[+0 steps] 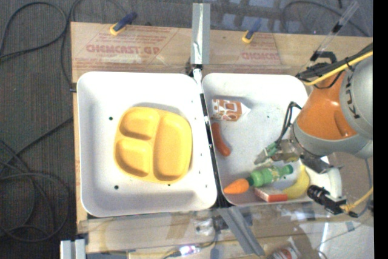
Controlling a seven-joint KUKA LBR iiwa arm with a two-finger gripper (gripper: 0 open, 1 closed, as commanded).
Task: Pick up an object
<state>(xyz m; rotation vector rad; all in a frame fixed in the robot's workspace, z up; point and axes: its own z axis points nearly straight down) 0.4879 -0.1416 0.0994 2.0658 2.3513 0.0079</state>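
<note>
Claw [274, 153], state not discernible, low in the right bin [267, 85] near its front-right corner; green bottle [271, 176] just below it toward the front edge, long axis left-right, carrot [237, 187] beside.

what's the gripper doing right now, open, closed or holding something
Gripper: low in the right white bin, just above the green plastic bottle; open or closed cannot be told, and no object is seen held.
</note>
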